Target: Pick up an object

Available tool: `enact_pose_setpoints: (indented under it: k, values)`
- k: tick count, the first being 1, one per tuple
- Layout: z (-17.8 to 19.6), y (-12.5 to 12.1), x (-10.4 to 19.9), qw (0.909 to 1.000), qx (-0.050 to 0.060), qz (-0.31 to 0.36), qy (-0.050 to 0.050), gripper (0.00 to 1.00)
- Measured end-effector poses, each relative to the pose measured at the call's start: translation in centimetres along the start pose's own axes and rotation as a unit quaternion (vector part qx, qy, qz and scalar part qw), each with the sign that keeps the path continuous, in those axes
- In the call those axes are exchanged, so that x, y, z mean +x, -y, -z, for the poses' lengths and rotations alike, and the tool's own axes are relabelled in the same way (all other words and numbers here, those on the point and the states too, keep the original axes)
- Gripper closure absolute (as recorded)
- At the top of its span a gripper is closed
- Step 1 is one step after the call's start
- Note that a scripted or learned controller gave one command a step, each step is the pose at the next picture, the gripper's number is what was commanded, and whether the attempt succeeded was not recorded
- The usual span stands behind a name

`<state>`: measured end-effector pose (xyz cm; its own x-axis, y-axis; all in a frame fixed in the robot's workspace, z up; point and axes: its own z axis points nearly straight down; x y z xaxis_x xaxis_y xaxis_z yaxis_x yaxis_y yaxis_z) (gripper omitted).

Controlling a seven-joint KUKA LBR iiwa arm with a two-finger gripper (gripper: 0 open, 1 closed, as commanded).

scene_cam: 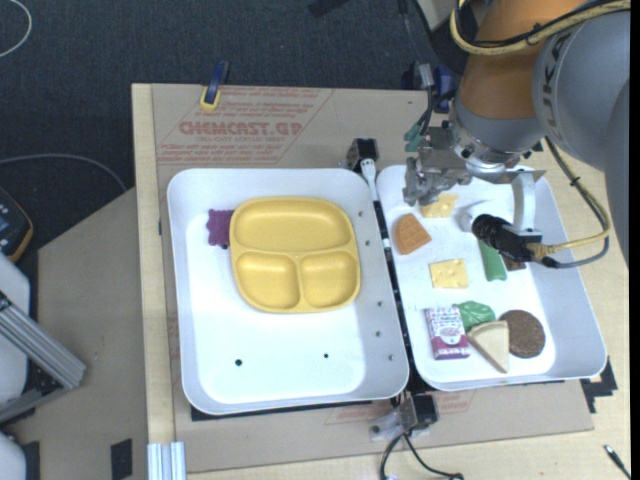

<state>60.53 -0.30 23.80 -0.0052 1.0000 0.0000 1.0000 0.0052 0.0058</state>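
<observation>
Here the likeliest target is the pale yellow cheese piece (438,207) at the far end of the right bin (575,320), lying almost directly beneath the jaws of the gripper (428,183), perhaps a touch toward the near side; whether those jaws are apart or together I cannot tell. Just beside it, nearer the camera, sit an orange wedge (410,234) and a yellow square (448,273); further on lie a green piece (492,260), a pink packet (446,331) and a brown cookie (522,333). The left bin (270,363) holds a yellow divided tray (295,252). Both bins rest on the table (160,228).
</observation>
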Motion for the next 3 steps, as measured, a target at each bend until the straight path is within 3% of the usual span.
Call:
enact_pose_setpoints:
  k: [1,3]
  values:
    - [-2.2,-2.4,1.1,1.0,0.001,-0.002,0.001,1.0]
    - [-0.7,-2.2,0.8,1.0,0.001,-0.002,0.0,1.0]
